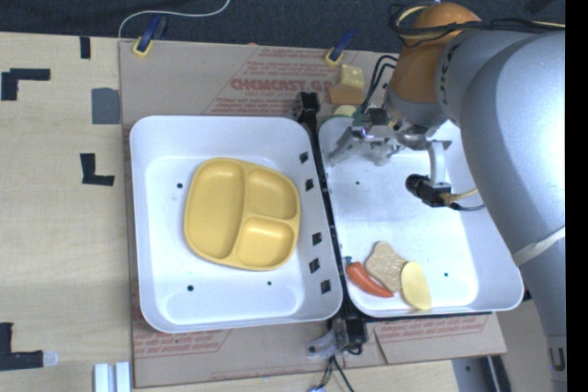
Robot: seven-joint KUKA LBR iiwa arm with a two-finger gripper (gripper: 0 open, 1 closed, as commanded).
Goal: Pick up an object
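In the right bin (459, 239), three small items lie together near the front edge: an orange carrot-like piece (366, 280), a tan bread-like slice (386, 263) and a pale yellow oval piece (415, 285). My gripper (360, 140) hangs over the back left corner of this bin, close to the divider between the bins and well behind those items. I see nothing held in it. The orange band (418, 73) and the grey arm rise behind it and cover the bin's back right part.
The left bin (156, 197) holds a yellow divided plate (242, 213). Behind the right bin, on the cardboard, sit a tan block (349, 85) and a small pale object (344, 112). A black cable fitting (428, 189) hangs over the right bin's middle.
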